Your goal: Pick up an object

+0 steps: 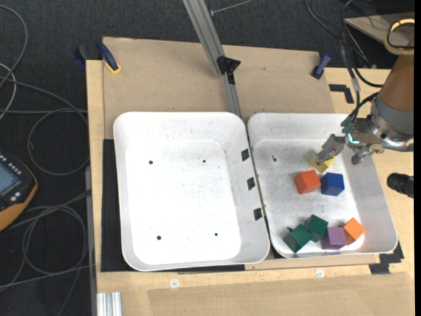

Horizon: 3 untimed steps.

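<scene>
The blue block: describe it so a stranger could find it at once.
Start at the right-hand white bin, the one under the gripper. Near its middle two blocks sit side by side, apart from the cluster at the bin's near edge. The blue block is the right one of the pair, next to the orange-red block, and the only blue one.

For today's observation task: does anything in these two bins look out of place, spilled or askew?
Nothing stands out. The blocks all lie inside the right bin; the orange block and blue block sit near the gripper.
</scene>
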### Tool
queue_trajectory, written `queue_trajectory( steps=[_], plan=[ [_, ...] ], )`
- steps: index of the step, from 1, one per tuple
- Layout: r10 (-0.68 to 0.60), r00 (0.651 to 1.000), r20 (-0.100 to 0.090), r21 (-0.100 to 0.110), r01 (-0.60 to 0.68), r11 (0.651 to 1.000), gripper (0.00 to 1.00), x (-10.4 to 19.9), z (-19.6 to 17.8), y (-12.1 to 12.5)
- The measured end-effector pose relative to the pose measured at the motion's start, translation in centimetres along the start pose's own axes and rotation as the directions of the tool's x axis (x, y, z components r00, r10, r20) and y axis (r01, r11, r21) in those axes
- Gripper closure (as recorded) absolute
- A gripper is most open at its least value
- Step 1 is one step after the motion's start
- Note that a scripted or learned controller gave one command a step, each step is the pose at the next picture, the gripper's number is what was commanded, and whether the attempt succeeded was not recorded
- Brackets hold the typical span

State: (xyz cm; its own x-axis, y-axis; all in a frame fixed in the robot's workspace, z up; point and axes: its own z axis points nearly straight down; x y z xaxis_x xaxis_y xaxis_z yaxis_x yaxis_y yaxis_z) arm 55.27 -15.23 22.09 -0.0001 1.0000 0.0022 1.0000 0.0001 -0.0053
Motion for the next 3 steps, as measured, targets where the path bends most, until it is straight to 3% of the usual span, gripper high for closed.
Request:
queue_trajectory(
  steps=[1,2,3],
  plan=[
    [0.000,1.000,0.001,-0.004,0.000,1.000,0.00,0.0,-0.2,0.1],
    [-0.001,1.000,0.000,0.001,0.001,1.000,0.00,0.3,5.0,1.0],
    [0.000,1.000,0.006,-0.010,0.000,1.000,0.00,-0.2,10.0,2.1]
  ],
)
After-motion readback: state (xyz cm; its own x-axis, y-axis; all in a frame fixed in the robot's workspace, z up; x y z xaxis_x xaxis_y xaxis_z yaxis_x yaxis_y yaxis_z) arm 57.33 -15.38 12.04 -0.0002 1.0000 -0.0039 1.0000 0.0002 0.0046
